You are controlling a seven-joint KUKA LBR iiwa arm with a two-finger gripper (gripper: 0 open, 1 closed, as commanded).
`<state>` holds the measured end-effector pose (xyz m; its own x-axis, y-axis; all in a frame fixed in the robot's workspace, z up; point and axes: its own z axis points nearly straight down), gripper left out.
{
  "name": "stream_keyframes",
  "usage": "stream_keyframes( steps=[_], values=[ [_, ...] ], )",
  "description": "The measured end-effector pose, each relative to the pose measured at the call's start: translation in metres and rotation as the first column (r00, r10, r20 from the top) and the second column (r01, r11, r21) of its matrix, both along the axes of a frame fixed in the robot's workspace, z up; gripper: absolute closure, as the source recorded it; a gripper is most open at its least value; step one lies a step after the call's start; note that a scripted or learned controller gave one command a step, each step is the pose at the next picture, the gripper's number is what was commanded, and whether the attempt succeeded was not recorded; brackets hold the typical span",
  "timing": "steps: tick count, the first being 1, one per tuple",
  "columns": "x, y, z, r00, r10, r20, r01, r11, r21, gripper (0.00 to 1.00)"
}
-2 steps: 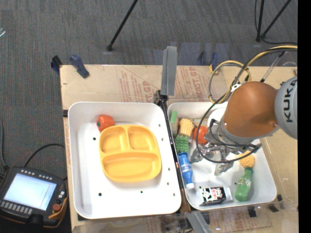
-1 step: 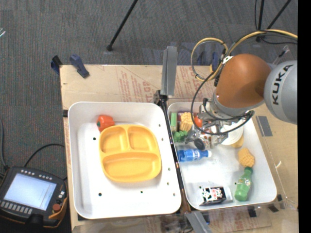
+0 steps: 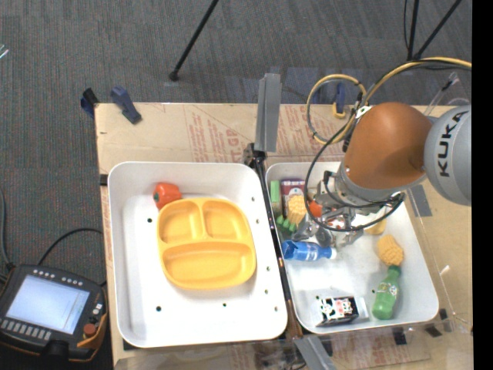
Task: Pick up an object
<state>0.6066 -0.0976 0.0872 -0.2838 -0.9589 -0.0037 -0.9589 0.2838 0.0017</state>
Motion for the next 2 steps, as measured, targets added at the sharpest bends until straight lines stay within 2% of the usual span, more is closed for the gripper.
stream_keyframes(
  steps=[1,2],
  values=[
    [-0.01,-0.001,0.0,0.999,-0.036,0.0,0.036,0.999,0.0,0.0],
    [-0.037,0.005,0.0,0.995,-0.101,0.001,0.101,0.995,-0.002,0.0]
  ],
)
